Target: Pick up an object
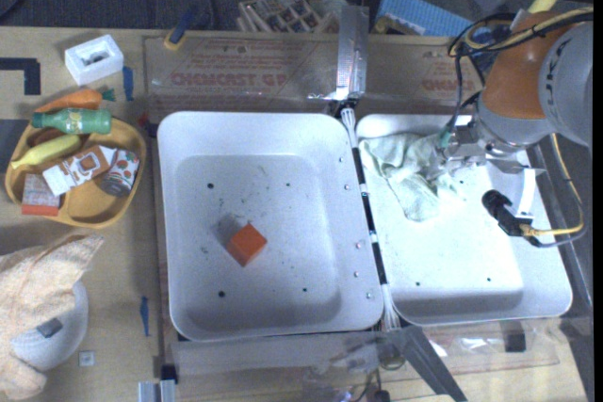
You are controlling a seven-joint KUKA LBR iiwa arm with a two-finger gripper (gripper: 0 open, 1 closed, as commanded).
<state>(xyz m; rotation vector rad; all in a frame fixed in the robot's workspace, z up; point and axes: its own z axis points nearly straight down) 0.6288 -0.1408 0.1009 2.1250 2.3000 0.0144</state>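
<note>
Pale cloth [407,172] sprawled diagonally, right bin [490,297]

Matt orange block [248,244], soft crumpled cloth [407,172], smooth white plastic bins [188,146]

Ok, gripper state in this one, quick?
Gripper: down at the crumpled cloth in the right bin; open or closed cannot be told.

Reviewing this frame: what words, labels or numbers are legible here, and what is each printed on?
"CHONGKST 99", roughly; red print on the clear panel behind the left bin, too blurred to be sure.
Red print on the panel behind the right bin: unreadable.
Packets in the yellow bowl: printing too small.
White box: label unreadable.
</note>
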